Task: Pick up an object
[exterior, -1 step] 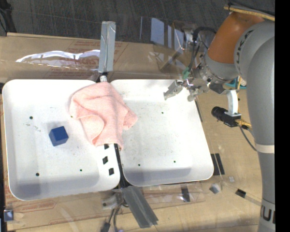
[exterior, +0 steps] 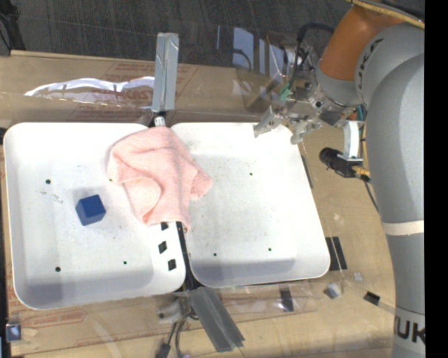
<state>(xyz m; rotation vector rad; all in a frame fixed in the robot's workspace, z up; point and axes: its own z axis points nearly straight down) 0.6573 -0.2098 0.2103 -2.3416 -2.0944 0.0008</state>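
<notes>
Reaching for something is the step in hand, and two candidates lie in view: a small blue cube (exterior: 91, 209) sitting alone on the floor of the left shallow white bin (exterior: 30, 274), in the left-centre of the frame, and a crumpled pink cloth (exterior: 157, 171) draped over the ridge where the two bins meet, near the middle of the frame. The right white bin (exterior: 261, 230) shows only dark specks on its floor.

To do this well, I judge the cube the cleaner target (rigid, with bare floor all around it), so the arm (exterior: 392, 110) would need to travel leftward across the frame and come straight down over it, fingers straddling two opposite faces. The cloth is nearer but soft and bunched; a pinch on its highest fold could work, though it may slip or drag along the ridge.

The claw (exterior: 287, 125) sits at the upper right of the frame, over the far rim of the right bin, just below the orange band of the wrist and well apart from both cube and cloth. Its metal fingers are tangled visually with cables and brackets, so I cannot tell how wide they stand. Nothing is visible between them.

The brown table (exterior: 343, 200) shows past the bins at right.
</notes>
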